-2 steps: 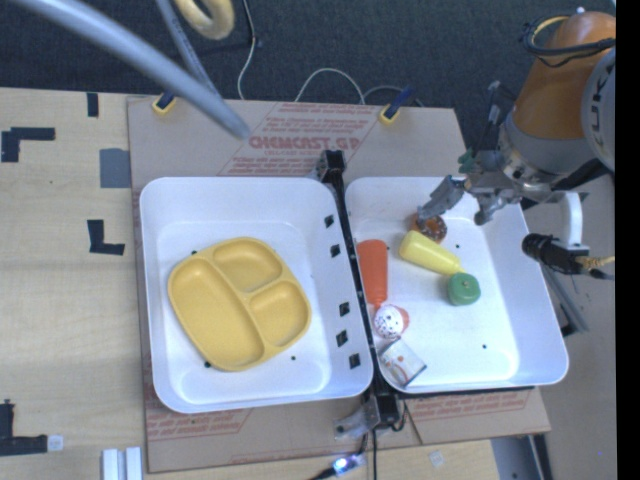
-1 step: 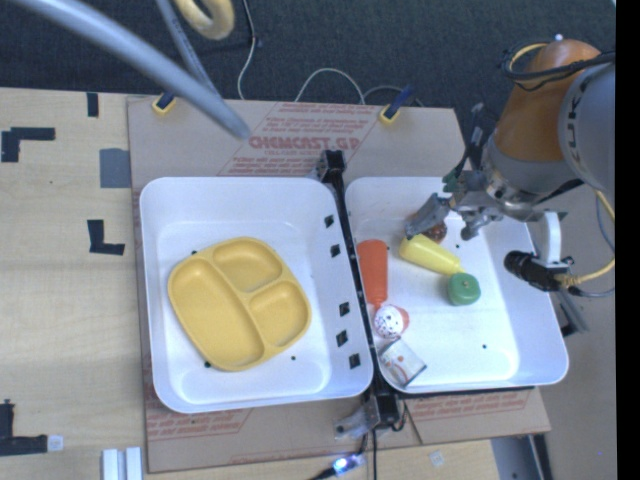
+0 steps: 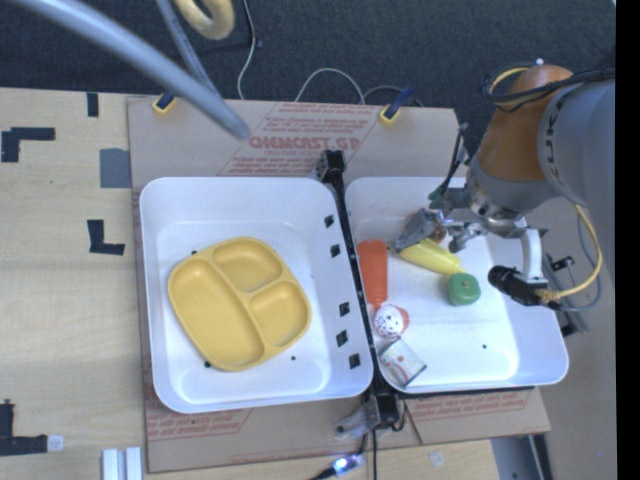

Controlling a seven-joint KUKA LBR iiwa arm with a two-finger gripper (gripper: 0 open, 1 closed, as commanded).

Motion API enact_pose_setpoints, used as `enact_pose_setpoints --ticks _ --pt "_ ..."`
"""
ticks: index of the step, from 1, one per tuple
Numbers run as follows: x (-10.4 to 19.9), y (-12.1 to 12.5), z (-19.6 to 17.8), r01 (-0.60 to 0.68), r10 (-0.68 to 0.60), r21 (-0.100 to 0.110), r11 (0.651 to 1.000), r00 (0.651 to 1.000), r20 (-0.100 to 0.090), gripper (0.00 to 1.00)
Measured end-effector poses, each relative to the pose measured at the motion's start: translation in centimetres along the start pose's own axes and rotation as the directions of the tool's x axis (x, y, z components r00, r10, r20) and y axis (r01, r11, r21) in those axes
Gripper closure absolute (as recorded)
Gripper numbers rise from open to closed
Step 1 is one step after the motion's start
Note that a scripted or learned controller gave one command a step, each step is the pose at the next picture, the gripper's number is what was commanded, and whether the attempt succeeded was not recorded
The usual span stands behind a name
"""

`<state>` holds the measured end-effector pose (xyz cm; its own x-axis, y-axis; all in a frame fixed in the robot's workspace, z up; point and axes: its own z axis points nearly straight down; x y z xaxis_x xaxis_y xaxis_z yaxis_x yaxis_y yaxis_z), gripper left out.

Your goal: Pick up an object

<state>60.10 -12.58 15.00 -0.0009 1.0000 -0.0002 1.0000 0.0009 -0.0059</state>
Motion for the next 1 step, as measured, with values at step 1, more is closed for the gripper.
enact_pose_setpoints --ticks 1 --pt "0.18 0.36 4.01 -0.003 0.004 -0.023 1.000 1.000 0.017 0.00"
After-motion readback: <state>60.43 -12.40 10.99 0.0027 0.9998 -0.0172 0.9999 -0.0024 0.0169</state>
